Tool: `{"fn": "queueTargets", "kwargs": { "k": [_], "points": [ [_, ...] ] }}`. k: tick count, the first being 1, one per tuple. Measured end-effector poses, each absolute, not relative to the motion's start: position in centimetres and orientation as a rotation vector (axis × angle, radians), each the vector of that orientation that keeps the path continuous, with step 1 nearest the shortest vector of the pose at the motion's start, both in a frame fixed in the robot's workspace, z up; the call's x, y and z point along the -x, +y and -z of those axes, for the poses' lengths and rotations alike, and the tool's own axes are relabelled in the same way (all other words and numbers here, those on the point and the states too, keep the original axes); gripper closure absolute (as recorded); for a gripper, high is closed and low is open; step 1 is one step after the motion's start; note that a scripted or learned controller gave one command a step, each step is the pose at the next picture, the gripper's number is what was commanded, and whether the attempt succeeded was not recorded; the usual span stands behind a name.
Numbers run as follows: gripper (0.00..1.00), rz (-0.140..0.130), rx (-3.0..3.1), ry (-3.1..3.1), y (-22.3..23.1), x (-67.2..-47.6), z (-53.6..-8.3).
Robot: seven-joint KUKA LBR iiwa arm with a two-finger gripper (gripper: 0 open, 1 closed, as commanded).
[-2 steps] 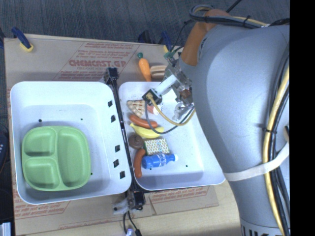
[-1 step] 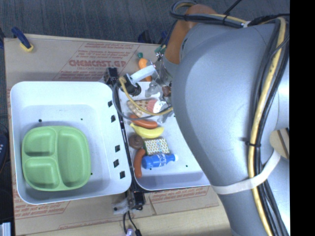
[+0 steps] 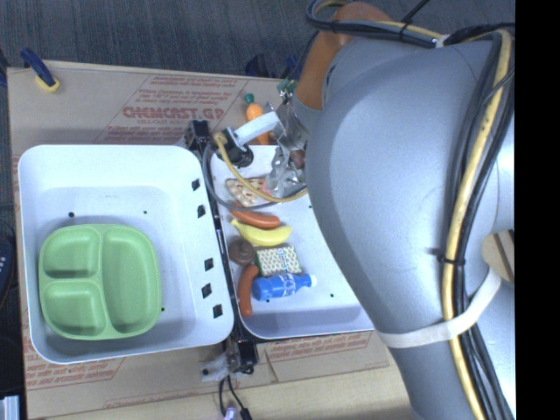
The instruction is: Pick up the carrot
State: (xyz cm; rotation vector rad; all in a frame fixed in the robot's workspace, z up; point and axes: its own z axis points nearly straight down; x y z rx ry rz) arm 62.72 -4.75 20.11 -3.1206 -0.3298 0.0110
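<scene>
A small orange carrot (image 3: 254, 111) with a green top lies at the far edge of the right bin (image 3: 337, 309), next to the cardboard. My gripper (image 3: 280, 178) hangs low over the far part of that bin, just below and to the right of the carrot, above a pale oval item (image 3: 242, 192). The bulky grey arm (image 3: 402, 191) hides the right half of the bin. Nothing can be seen held in the gripper.
The right bin also holds a yellow banana (image 3: 262, 233), a reddish sausage (image 3: 255, 219), a brown round piece (image 3: 241, 252), a checkered block (image 3: 278, 259), a blue bottle (image 3: 280, 286) and an orange-red stick (image 3: 246, 290). A green divided plate (image 3: 99, 280) sits in the left bin (image 3: 52, 173).
</scene>
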Motion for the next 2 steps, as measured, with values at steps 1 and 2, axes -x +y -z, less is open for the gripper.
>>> {"fn": "queueTargets", "kwargs": {
  "k": [1, 2],
  "points": [
    [1.0, -0.01, 3.117, -0.37, 2.1, -55.3, -22.2],
    [1.0, -0.009, 3.121, -0.338, 8.5, -55.9, -19.1]
  ]
}}
